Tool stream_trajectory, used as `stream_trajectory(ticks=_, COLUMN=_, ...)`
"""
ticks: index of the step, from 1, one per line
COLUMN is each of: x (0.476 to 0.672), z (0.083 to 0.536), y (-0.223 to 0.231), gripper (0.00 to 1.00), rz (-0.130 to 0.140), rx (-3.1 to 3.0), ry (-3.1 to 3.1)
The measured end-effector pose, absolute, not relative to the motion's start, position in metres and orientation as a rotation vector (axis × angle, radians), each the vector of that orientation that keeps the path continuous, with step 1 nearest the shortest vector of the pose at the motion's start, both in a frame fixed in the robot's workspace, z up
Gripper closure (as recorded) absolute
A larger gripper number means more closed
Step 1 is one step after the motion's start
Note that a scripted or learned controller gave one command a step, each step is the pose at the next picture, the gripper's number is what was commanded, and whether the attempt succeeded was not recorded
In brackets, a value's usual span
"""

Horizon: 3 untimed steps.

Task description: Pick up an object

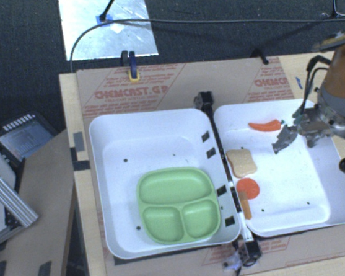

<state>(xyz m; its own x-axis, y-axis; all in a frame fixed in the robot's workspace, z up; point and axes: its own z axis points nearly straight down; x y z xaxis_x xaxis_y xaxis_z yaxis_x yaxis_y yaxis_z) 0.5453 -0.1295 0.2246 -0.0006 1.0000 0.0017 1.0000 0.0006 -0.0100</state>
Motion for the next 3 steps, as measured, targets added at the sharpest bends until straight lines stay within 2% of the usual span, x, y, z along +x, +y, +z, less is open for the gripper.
stream_trajectory(ticks=1, x=0.548, z=0.23, y=-0.129, gripper=0.0, rz=-0.002, rx=-2.219, ry=-2.226)
stream_trajectory(ticks=3, x=0.541, z=0.131, y=-0.111, gripper=0.0, rz=0.002, rx=-2.218, ry=-2.22)
